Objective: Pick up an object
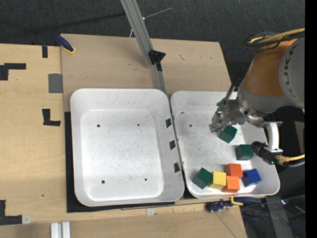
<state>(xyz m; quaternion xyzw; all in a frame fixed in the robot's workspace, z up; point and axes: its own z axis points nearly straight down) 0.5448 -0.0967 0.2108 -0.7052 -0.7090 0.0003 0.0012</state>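
Two white bins sit side by side; the left bin [121, 148] carries no blocks, the right bin [198, 133] carries all of them. The gripper [221, 124] hangs over the right bin, toward its 2 o'clock part, on the grey and orange arm [270, 78]. A dark green block [228, 133] lies at the gripper's 5 o'clock, touching or just under the fingertips and tilted. Whether the fingers are spread or closed, and whether the block sits between them, cannot be told: the wrist hides the tips.

A second green block [243, 152] lies at 4 o'clock from the first, apart from it. A cluster rests along the bin's 5 o'clock edge: green cube [202, 178], yellow cube [219, 178], two orange cubes [233, 176] and a blue cube [251, 176], most touching.

Judgement: the blocks look small, light and rigid, with flat smooth faces that may slip under a skewed pinch. Take hold across two opposite flat faces, squared to the block. The dark green block stands free on all sides and is the easiest target; the clustered cubes leave little finger room.
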